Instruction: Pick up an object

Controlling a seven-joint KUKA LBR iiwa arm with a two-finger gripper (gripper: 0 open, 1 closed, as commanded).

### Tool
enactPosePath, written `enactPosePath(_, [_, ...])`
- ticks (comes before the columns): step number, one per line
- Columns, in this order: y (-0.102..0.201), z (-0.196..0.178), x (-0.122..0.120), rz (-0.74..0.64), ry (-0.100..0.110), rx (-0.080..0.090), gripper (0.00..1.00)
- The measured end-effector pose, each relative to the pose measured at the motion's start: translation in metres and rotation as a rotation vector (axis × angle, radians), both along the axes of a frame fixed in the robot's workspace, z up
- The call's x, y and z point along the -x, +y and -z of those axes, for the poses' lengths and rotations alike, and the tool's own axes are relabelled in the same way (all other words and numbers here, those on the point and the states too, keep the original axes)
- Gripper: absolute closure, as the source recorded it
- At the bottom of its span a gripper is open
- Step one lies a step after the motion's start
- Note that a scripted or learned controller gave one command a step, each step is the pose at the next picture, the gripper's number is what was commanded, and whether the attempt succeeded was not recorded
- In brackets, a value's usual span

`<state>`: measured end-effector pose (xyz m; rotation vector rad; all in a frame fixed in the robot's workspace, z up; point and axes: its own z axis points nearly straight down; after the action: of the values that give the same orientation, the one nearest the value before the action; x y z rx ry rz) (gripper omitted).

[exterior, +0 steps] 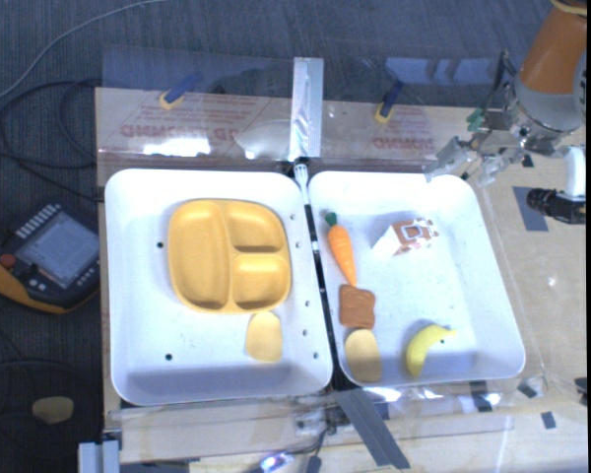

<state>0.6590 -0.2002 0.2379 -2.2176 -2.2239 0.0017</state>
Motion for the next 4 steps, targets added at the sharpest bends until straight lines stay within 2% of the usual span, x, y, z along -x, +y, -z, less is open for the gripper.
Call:
enactPosePath(1, [-0.015, 0.128, 0.078, 0.104, 0.008, -0.011, 0.0])
enactPosePath(2, [-0.004, 0.143, 0.102, 0.177, -0.017, -0.003, 0.0])
enactPosePath(3, [0.065, 0.145, 0.01, 0.251, 0.041, 0.008, 0.0])
enactPosePath(4, [0.065, 0.146, 0.01, 0.251, 0.041, 0.008, 0.0])
